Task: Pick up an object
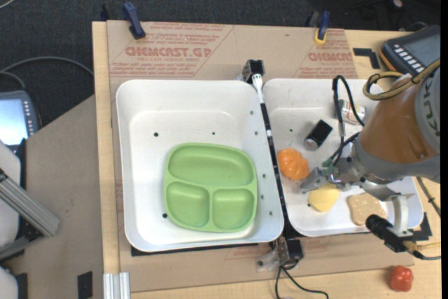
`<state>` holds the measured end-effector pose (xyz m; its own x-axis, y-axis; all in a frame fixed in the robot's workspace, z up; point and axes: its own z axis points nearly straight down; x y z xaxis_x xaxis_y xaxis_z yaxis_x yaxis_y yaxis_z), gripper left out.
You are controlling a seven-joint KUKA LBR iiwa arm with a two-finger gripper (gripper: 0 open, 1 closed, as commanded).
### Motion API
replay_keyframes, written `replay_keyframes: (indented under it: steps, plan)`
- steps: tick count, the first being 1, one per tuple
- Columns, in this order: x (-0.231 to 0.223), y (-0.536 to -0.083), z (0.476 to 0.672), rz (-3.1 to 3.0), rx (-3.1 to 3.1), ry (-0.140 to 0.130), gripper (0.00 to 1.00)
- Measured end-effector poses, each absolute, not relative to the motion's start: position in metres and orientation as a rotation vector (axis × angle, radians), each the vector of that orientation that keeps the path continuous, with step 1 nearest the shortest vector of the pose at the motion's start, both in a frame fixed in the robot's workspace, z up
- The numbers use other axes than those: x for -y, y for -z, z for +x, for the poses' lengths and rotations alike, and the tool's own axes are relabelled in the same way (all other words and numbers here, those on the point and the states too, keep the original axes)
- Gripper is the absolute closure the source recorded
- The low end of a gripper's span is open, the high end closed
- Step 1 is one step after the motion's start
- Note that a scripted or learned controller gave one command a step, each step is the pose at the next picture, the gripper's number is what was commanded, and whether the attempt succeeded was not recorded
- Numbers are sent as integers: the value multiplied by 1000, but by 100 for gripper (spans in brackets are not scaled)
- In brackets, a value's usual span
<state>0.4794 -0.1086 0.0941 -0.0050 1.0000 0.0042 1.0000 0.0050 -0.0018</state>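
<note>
The right bin (294,96) holds an orange ball-like fruit (292,163), a pale yellow lump (323,200), a tan bread-like piece (365,207) and a small black block (319,134). My gripper (320,179) hangs low in this bin, just above the yellow lump and to the right of the orange fruit. The grey arm with its orange band (395,129) comes in from the right and covers the bin's right part. A green divided plate (210,187) lies in the left bin (140,115).
A black strip (264,124) runs along the seam between the two bins. A red object (400,278) lies on the bench beyond the right bin's front corner. Blue and yellow clamps (133,19) hold the board's far edge. Cables loop over the right bin.
</note>
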Motion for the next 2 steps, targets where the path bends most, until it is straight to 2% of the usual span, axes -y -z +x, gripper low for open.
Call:
replay_keyframes:
  steps: [1,2]
  plan:
    - [126,-85,547,-2222,2228,3,0]
    - [62,-190,479,-2216,2229,9,0]
